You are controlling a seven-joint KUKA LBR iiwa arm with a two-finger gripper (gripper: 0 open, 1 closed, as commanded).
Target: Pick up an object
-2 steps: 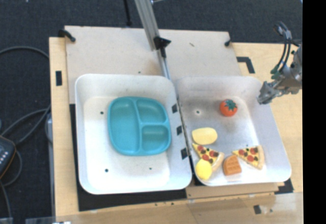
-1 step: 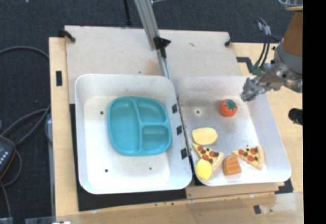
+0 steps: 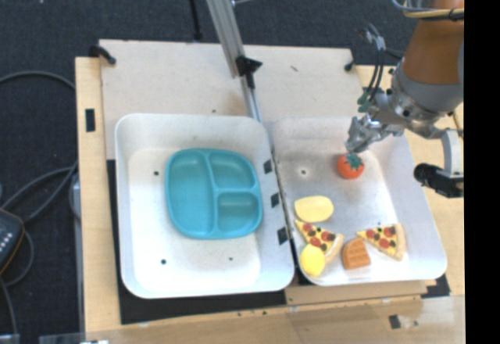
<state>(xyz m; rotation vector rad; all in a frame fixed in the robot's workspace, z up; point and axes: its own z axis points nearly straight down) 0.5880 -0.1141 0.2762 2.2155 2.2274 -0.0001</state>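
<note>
While the teal divided plate (image 3: 212, 193) lies flat in the left bin (image 3: 133, 178), the right bin (image 3: 418, 209) holds the rest. Nearest that plate: a pale yellow oval piece (image 3: 313, 209), a pizza slice (image 3: 319, 238), a yellow lemon-like piece (image 3: 312, 260). Farther right: an orange toast-like block (image 3: 355, 254), a tomato (image 3: 351, 166), a second pizza slice (image 3: 385, 240). Gripper (image 3: 358, 138) hangs just above the tomato; whether its jaws are parted or clenched cannot be told.

The arm (image 3: 432, 37) enters from about two o'clock, its orange band uppermost and the grey wrist below it, slanting down toward eight o'clock. The gripper (image 3: 358, 141) hangs at the wrist's lower end, pointing downward.
</note>
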